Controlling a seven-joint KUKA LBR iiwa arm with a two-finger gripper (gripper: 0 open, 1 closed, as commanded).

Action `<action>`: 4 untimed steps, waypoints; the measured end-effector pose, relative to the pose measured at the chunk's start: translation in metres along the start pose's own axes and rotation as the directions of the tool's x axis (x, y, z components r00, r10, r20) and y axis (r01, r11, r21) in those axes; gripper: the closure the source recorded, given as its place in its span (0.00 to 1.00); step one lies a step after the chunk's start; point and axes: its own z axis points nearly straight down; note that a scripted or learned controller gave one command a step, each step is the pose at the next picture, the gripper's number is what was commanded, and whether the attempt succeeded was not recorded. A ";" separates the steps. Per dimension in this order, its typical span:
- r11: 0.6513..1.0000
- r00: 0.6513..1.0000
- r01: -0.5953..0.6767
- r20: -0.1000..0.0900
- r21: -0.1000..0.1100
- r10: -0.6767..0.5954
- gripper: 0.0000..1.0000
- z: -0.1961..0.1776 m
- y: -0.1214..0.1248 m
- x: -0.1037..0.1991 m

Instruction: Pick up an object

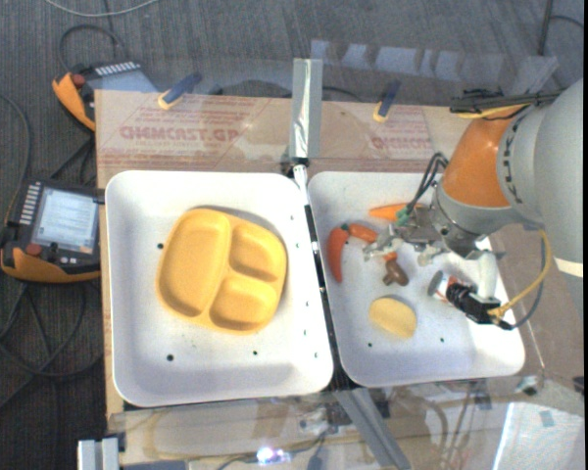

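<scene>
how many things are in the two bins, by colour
yellow: 2, the divided tray in the left bin and the round flat piece in the right bin
orange or red: 3, the long piece, the short piece, the carrot-like piece
brown: 1, the small piece
total: 6

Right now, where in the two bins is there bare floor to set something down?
Left bin: bare strips all round the yellow tray, widest along the front. Right bin: bare front edge below the tan disc. Crowded near the tool, with carrot, red pepper and brown piece.
</scene>
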 end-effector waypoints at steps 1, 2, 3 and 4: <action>1.000 1.000 0.001 -0.003 0.002 -0.001 1.00 -0.008 0.000 0.001; 1.000 1.000 0.001 -0.003 0.002 -0.001 0.00 -0.008 0.000 0.001; 1.000 1.000 0.027 -0.003 0.005 -0.027 0.00 0.010 0.043 -0.002; 1.000 1.000 0.028 0.001 0.003 -0.028 1.00 0.001 0.044 -0.003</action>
